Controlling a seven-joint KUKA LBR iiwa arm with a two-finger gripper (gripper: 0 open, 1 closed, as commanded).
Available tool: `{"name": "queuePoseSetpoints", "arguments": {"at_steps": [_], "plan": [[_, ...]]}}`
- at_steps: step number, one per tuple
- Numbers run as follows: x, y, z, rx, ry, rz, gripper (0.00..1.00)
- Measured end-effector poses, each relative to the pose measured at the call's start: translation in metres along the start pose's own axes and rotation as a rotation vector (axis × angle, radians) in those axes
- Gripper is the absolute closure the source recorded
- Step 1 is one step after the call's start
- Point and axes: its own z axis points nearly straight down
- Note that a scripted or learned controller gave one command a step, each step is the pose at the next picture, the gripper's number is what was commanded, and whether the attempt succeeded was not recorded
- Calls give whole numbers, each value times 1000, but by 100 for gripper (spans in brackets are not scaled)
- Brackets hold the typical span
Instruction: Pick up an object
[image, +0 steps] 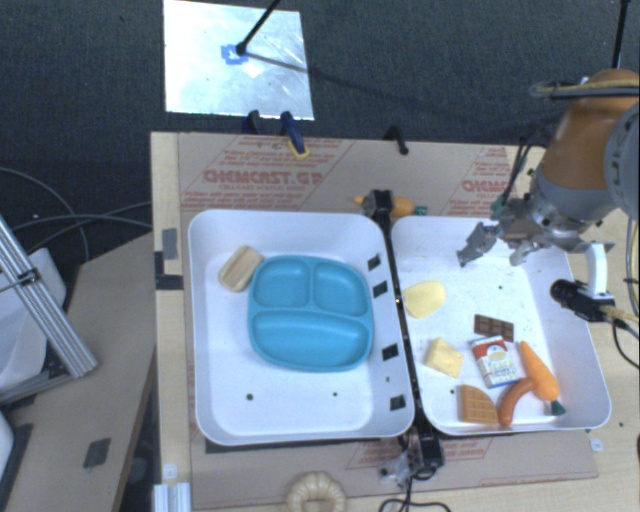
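Pale yellow lemon-ish piece sitting in the right bin close to the divider, below and left of the gripper, which hangs over the bin's top part, fingers spread wide, gripping nothing.

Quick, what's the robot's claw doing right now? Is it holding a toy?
Gripper: open, holding nothing, hanging over the top part of the right bin.
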Motion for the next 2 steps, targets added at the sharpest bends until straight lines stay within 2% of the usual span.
{"name": "queuePoseSetpoints", "arguments": {"at_steps": [1,2], "plan": [[0,3,-9,-14,-2,-2,0],[-9,8,45,-13,-2,0,0]]}}
